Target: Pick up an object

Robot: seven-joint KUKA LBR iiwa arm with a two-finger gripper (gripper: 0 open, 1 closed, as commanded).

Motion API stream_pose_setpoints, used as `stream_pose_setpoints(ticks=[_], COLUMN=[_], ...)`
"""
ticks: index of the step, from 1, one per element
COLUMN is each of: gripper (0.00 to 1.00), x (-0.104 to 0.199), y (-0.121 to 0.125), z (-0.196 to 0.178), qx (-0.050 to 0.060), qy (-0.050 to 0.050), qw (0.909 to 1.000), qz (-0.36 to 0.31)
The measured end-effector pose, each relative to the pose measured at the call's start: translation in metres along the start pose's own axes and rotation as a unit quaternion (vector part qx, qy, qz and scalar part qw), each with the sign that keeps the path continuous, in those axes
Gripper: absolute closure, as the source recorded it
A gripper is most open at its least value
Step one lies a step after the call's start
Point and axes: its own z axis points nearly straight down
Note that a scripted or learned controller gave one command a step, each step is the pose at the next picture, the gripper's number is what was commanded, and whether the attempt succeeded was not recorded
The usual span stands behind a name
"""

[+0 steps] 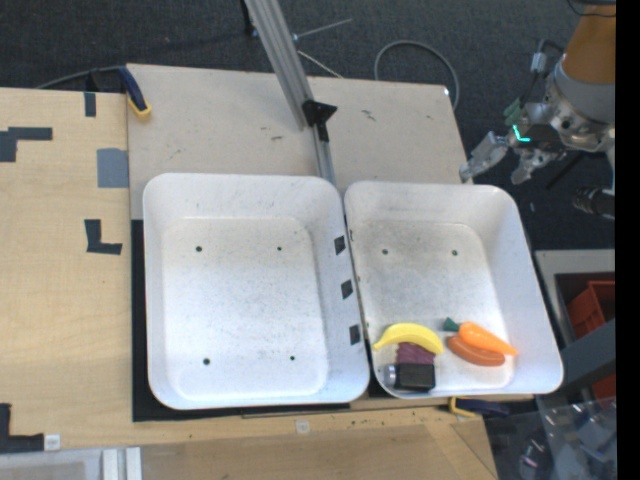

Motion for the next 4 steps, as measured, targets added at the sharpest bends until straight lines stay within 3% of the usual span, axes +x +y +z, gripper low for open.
stream_pose_setpoints(ticks=[1, 3, 4], gripper=[0.0, 0.0, 0.0], x=[0.0, -0.004, -0.007], y=[0.001, 0.008, -0.002], z=[-0.003, 0.094, 0.145], qx=[-0.002, 0.0, 0.0], qy=[-0.001, -0.001, -0.001], qw=[1.0, 1.0, 1.0], qz=[-0.001, -0.001, 0.0])
